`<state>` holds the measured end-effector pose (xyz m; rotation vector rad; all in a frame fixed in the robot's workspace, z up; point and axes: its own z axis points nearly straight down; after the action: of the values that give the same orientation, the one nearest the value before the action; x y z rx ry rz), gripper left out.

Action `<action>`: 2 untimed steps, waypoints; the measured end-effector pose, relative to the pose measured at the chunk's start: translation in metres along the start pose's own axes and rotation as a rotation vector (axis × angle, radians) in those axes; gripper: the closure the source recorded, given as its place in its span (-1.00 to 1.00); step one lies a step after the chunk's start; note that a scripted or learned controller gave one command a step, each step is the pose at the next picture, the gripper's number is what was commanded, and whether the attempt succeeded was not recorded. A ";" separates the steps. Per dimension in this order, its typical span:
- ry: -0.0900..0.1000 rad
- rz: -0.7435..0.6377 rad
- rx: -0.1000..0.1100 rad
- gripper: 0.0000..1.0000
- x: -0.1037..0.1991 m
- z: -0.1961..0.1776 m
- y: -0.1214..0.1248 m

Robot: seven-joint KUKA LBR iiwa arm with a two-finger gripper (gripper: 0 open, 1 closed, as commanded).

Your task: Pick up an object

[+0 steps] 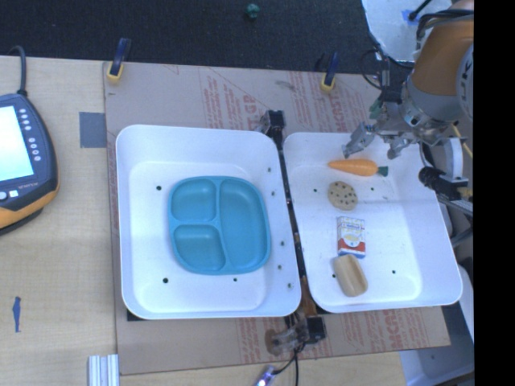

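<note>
The desk (72, 240) carried two white bins. Nearest in the right bin (418, 240) lay a bun (351, 276), then a carton (351, 236), a cookie (342, 194), and the carrot (354, 166). My hand (376, 141) hovered just beyond the carrot, fingers apart, holding nothing. I judged this the approach; next I needed to descend astride it and close.

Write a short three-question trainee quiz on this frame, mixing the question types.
1. True or false: the blue divided plate lies in the left bin.
2. Which item lies nearest the gripper? A) carrot B) bread roll C) cookie
3. Fill in: the small carton sits between the cookie and the ____.

Key: 1 true; 2 A; 3 bread roll.
</note>
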<state>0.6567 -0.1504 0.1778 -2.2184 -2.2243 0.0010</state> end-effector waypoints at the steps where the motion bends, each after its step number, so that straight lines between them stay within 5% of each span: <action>1: 0.000 -0.003 0.005 -1.00 0.027 0.087 -0.019; 2: -0.001 -0.005 0.004 1.00 0.026 0.076 -0.019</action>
<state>0.6379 -0.1246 0.1022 -2.2112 -2.2282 0.0063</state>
